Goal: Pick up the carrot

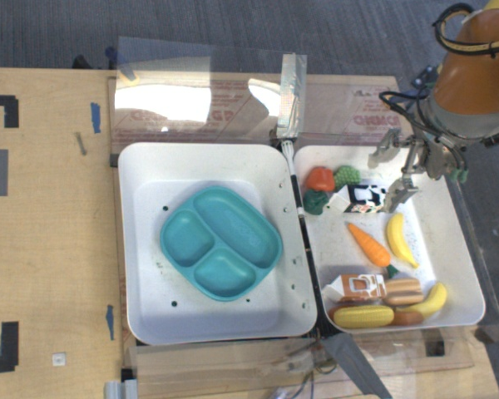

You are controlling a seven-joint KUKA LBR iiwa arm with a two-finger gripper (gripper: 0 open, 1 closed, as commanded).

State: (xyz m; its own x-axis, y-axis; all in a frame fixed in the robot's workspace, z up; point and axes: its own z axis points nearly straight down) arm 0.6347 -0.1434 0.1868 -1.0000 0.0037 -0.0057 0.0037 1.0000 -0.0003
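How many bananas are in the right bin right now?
2. One banana lies just right of the carrot; the other banana curves along the bin's near right corner beside the hot dog. More could be hidden under the pile.

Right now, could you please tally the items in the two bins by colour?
Yellow: 3, two bananas and a corn cob
Orange: 1, carrot
Red: 1
Green: 2
Teal: 1, tray
Mixed colours: 3
Total: 11
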